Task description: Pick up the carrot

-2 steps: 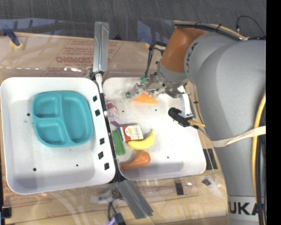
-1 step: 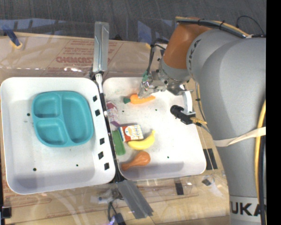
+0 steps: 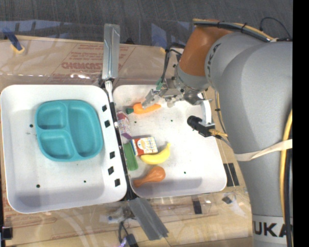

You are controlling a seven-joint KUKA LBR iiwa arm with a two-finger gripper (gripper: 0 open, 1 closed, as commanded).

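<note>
Our pincer (image 3: 158, 95) hovers just above the carrot (image 3: 146, 107), near the right bin's (image 3: 216, 158) far wall; its opening we cannot tell. Closing off-centre could roll the carrot away.

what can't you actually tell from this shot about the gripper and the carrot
- Gripper: whether its fingers grip the carrot; too small and cluttered in the camera view.
- Carrot's left end: blends with a green bit, blurred.
- Items along the right bin's left wall, beside the banana: overlapping, too small to name.
</note>
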